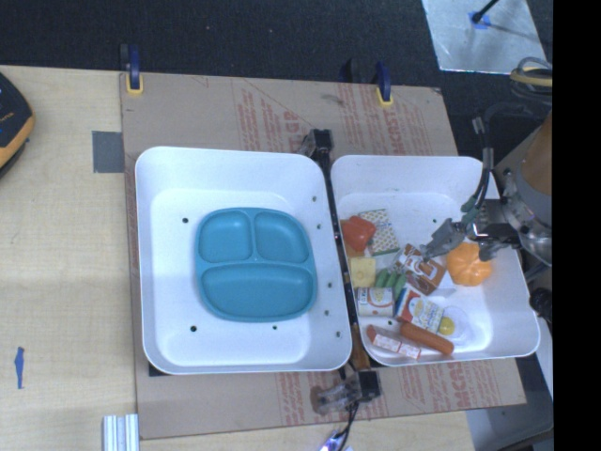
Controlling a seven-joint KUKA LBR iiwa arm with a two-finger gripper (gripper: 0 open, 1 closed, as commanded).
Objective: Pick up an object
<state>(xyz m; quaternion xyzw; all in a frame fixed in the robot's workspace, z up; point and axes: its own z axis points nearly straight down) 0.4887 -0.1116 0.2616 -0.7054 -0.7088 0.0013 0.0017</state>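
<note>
**Gripper low over the right bin, beside an orange fruit**

Nearest the viewer, at 6 o'clock in the right bin [512,346], a toy hot dog [424,338] lies along the front wall, touching a flat red-and-white packet [392,345]. Just behind them rests a yellow-and-white pouch [424,314]. Toward the centre sit a small white carton [377,297], a green block [386,277], a pale yellow block [362,271] and a red-brown snack box [422,270]. At 9 o'clock a red tomato-like piece [357,233] lies against a patterned packet [379,231].

At 3 o'clock the gripper [457,236] hangs low, its dark fingers spread wide with nothing between them. The orange fruit [469,265] lies just beside and below the fingertips; whether they touch cannot be told.

The left bin [150,252] holds a blue divided plate [255,263] at its centre. Both bins stand on a cardboard sheet [282,111], fixed at 12 o'clock by two blue-and-yellow clamps [132,67].
</note>
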